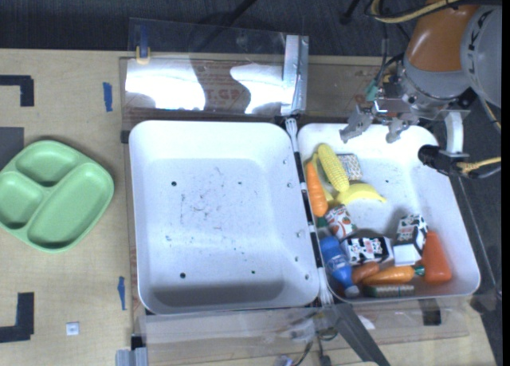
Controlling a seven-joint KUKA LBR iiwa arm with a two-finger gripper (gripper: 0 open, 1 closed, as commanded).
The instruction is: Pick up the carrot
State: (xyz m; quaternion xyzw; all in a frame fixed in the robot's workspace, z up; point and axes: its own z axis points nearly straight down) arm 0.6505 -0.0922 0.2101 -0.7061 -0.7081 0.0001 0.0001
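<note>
Arm (pixel 458 29) cut by right edge; small cartons' (pixel 366 249) print perhaps too blurred.

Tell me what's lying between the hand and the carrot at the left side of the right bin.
In the camera view, the corn cob lies between the hand and the carrot, with bare white floor of the right bin above the cob.

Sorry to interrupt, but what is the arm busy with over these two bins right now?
The arm is meant to pick up a carrot. Its pincer hovers open over the far end of the right bin, holding nothing. The carrot lies along that bin's left wall beside a corn cob and a banana. A green plate sits on the bench.
</note>
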